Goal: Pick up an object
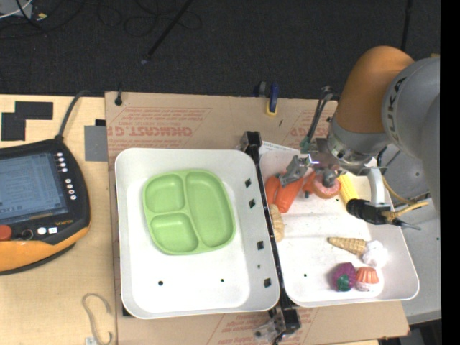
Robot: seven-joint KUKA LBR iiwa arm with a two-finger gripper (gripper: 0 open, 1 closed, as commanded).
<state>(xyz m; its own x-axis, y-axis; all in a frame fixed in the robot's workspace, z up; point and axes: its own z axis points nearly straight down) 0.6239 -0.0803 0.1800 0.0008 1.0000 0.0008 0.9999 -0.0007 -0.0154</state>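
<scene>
Camera view looked down at a slant on a light wood bench [43, 293] with a big cardboard sheet [180, 121] laid under two white bins; the mirrored red print on it was too flipped and small for me to read. Behind the bench was dark carpet with cables. The grey arm with its orange band [374, 85] came in from the right over the right bin [410, 286]. The left bin [136, 279] held a green three-compartment plate [188, 210]. A teach pendant [36, 200] with a lit screen sat at far left, text unreadable. The claw [305, 175] hung over the back of the right bin, fingers looked spread apart, nothing between them. Right under it lay an orange carrot [284, 194], long axis tilted, one end toward the bin divider. Also in that bin: a yellow piece [348, 187], an ice cream cone [352, 246] pointing left, a purple toy [345, 275].
</scene>
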